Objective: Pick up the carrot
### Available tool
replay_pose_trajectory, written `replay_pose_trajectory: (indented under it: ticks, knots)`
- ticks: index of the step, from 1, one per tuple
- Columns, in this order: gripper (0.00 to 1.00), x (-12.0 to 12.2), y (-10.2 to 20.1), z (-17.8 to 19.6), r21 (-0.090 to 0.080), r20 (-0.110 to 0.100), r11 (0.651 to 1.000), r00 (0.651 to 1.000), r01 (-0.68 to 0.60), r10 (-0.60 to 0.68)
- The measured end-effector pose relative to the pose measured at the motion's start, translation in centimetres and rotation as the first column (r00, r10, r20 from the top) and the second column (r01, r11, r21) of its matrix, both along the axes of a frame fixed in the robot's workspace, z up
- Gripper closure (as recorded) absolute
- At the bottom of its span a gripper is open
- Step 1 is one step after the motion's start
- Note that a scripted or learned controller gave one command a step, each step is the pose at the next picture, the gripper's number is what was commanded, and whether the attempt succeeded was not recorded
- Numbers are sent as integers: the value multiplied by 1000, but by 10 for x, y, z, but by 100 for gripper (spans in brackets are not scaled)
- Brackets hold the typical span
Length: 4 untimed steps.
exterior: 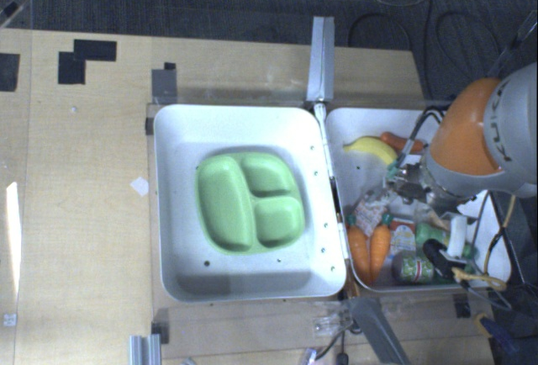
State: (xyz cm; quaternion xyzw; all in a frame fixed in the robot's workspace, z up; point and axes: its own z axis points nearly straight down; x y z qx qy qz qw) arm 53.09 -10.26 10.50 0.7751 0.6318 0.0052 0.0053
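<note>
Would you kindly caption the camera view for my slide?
Gripper over right bin near carrots and banana; green tray in left bin.

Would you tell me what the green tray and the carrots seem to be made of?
Green tray: likely moulded plastic, given its uniform pale green colour, rounded compartments and soft sheen. Carrots: probably plastic toys, smooth and evenly orange, though real ones cannot be ruled out.

bins [168,212]: glossy white plastic | tray [250,201]: matt green plastic | bench [76,187]: pale wood

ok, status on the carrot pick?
Gripper low in right bin, among the clutter. Carrot at the bin's near edge, not held. Second carrot, can crowd it.
</note>
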Motion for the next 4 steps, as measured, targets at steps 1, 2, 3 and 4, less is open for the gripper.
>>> replay_pose_trajectory:
  ticks: [1, 2, 3, 4]
  knots:
    - [0, -30, 13, -6, -4, 34, 997, 996, 83, -83]
    - [0, -33, 21, -9, 18, 13, 914, 914, 405, -405]
    - [100, -29, 22, 4, 23, 24, 915, 915, 403, -403]
    - [100, -43, 88, 101, 4, -13, 868, 868, 496, -496]
